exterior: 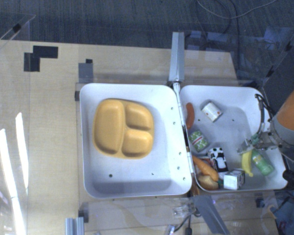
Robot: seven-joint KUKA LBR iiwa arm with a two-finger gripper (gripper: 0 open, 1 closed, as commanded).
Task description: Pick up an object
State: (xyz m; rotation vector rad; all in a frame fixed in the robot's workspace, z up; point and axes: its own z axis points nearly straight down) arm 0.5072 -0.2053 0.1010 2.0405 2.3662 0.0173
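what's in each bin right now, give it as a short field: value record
left bin: yellow divided tray
right bin: red sausage, white packet, green pack, black and white toy, carrot, white cube, banana, green bottle
arm: at the right bin's right edge
gripper: low over the banana and green bottle

Single fixed camera, mounted above the pale wooden bench, looked down at a slant from moderate height. Both shallow white plastic bins sat side by side near frame centre. Dark grey carpeted floor crossed the top edge. The grey-and-orange arm entered from the frame's right.
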